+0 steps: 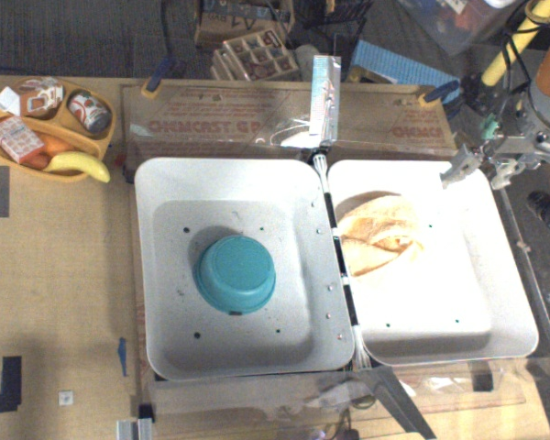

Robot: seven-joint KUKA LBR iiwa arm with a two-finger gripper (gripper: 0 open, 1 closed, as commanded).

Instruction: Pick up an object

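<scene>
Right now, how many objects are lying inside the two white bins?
2. A teal bowl sits upside down near the middle of the left bin. A tan, flat object lies in the right bin, against its left wall. Nothing seems hidden.

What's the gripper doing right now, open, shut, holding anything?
Gripper: at the right bin's far right corner; open or shut cannot be told.

A teal bowl point(236, 274) sits upside down, its round base facing up, near the middle of the left bin point(165, 191). A flat, pale tan and orange object point(378, 235), blurred and hard to identify, lies in the right bin point(495, 319) near its left wall.
</scene>
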